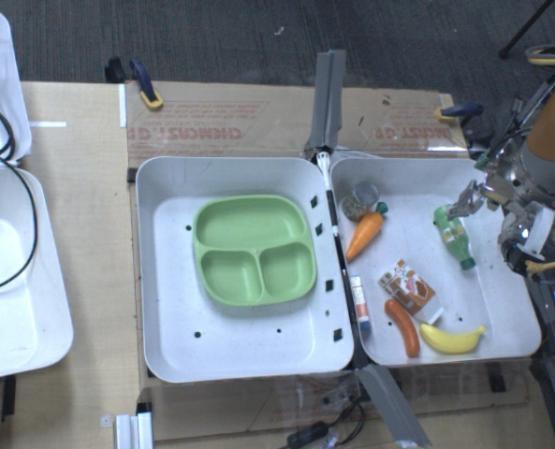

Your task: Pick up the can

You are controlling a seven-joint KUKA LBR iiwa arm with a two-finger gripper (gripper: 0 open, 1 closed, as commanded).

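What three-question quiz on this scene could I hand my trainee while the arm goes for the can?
1. True or false: the can lies in the left bin.
2. Which item touches the can? A) carrot B) banana C) green bottle
3. Fill in: the green divided plate has ___ compartments.

Key:
1. False; it lies in the right bin, near its back left corner.
2. A
3. three
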